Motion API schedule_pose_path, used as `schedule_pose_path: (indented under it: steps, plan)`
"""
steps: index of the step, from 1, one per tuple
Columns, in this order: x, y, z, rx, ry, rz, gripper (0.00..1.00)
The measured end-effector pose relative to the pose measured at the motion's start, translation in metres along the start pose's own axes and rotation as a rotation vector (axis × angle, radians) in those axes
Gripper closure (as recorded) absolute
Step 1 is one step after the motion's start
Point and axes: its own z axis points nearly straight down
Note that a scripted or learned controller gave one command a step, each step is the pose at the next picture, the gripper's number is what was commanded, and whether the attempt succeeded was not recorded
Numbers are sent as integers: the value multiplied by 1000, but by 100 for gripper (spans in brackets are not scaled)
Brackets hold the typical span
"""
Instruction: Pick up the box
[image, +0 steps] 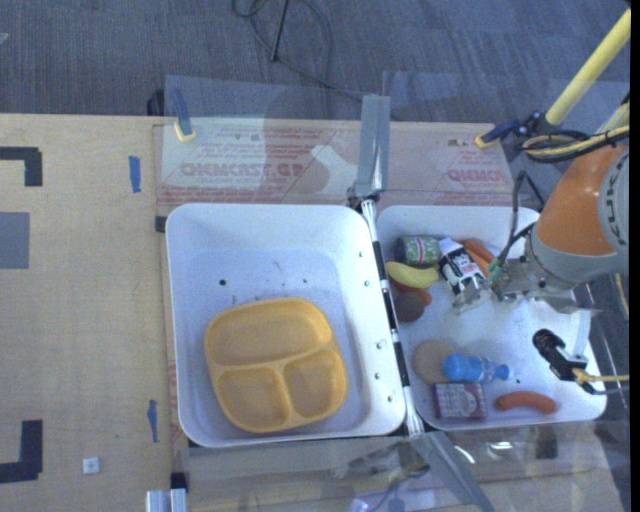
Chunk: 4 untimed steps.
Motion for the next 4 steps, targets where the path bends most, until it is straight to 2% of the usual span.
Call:
schedule_pose_path:
  steps: [1,2,3,4]
  plan:
    - [-15,-93,-1,1,0,-42,0]
    - [-24,-30,0,0,0,-2,0]
    - [-25,-28,-10,-4,-3,-2,100]
    - [-54,-26,-115,6,2,18,100]
